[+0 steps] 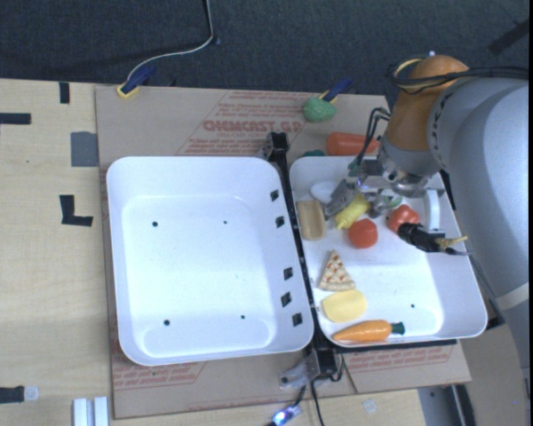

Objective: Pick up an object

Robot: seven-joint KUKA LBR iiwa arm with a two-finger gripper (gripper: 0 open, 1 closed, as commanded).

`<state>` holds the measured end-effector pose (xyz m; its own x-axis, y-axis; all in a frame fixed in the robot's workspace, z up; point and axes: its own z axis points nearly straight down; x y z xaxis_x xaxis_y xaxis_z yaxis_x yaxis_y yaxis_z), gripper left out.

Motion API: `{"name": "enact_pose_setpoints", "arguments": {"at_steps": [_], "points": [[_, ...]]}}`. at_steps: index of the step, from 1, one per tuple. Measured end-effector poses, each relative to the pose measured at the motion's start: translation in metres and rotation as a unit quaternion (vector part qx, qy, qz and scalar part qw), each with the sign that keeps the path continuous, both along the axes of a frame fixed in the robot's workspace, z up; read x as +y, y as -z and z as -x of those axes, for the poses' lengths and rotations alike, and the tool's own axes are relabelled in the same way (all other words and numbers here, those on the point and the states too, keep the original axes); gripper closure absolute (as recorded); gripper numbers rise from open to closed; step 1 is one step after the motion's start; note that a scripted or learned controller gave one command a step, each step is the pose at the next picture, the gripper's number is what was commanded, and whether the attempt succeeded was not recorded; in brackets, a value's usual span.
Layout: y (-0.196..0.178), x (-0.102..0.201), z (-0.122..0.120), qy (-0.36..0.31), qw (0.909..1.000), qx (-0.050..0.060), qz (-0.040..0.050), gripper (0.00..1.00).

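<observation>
My gripper (349, 201) reaches down into the upper part of the right bin (453, 300), under the orange wrist band. Its tips sit at a yellow object (354, 211), which lies right beneath them. A red tomato (362, 233) lies just below that, and another red piece (402, 216) sits to its right. A tan bread roll (310, 219) lies by the bin's left wall. Lower down are a pizza slice (336, 272), a pale yellow piece (344, 306) and an orange carrot (364, 331).
The left bin (195, 256) stands beside the right one. Outside the bins, on the cardboard, lie a green object (319, 108) and a red-orange object (345, 143). The arm's grey body covers the right side. A cable runs across the dark floor above.
</observation>
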<state>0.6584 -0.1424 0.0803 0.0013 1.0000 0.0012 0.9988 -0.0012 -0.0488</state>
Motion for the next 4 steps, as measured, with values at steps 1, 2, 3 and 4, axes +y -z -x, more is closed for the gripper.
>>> {"name": "enact_pose_setpoints", "arguments": {"at_steps": [1, 2, 3, 4], "points": [[-0.001, -0.001, 0.004, -0.001, 1.0000, -0.008, 0.0006, 0.00], [0.001, -0.017, -0.001, -0.003, 1.0000, -0.001, -0.0020, 0.00], [-0.012, -0.017, -0.006, -0.001, 0.9999, -0.014, 0.0012, 1.00], [-0.079, 0.044, -0.011, -0.003, 0.9997, -0.026, 0.0000, 1.00]]}}
